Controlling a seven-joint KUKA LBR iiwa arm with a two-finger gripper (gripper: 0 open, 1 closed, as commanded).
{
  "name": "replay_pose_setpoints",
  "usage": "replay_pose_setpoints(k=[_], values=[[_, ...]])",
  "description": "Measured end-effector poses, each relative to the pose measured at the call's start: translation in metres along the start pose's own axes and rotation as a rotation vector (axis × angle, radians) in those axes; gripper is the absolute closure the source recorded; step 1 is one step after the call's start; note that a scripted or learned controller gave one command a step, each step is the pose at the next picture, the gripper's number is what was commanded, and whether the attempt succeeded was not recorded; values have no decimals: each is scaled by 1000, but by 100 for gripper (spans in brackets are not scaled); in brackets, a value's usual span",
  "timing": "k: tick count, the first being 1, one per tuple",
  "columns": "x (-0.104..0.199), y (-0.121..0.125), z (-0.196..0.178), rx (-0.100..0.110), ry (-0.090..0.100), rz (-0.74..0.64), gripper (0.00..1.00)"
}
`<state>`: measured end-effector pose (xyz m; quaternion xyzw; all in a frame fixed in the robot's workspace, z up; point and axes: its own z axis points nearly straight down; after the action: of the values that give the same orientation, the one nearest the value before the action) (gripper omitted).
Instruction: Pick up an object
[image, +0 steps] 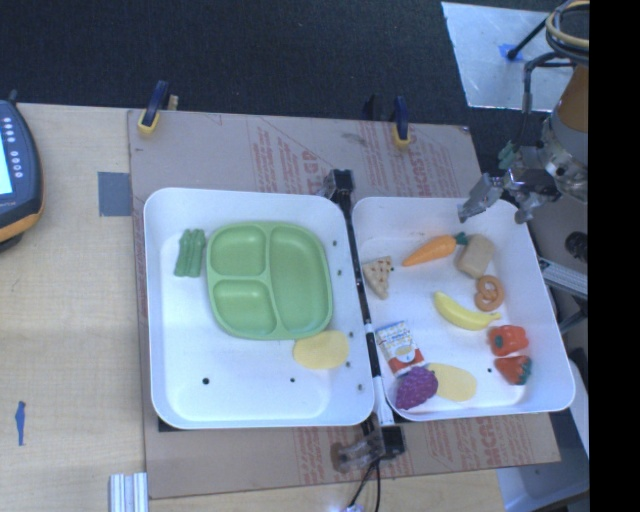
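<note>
My gripper (503, 197) hangs over the far right corner of the right bin (545, 400), with its 2 fingers (476, 204) spread apart and nothing between them. Just below it in that bin lie a carrot (433, 250) and a tan, roll-shaped piece (475, 255), which touch at the carrot's green end. A pretzel (489, 292) sits just beside the roll, and a banana (463, 312) lies near the pretzel toward the middle of the bin. Against the right wall are 2 red pieces, a pepper (508, 339) and a strawberry (514, 369). Near the divider I see a cracker wedge (378, 275), a small printed packet (398, 345), a bunch of purple grapes (416, 387) and a flat yellow chip (455, 381) touching the grapes. The left bin (175, 395) holds a green divided plate (269, 279) with 3 compartments, a green bean pod (189, 252) just beside the plate's left edge, and another yellow chip (321, 350) touching its near right corner. A handheld controller (17, 170) rests on the bench at the far left.
</note>
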<state>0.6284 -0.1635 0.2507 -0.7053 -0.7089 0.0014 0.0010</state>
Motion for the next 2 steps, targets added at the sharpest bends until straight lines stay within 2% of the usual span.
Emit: replay_pose_setpoints(k=[1,2], values=[[4,-61,168,13,3,1,0],[1,-57,148,1,-1,-1,100]])
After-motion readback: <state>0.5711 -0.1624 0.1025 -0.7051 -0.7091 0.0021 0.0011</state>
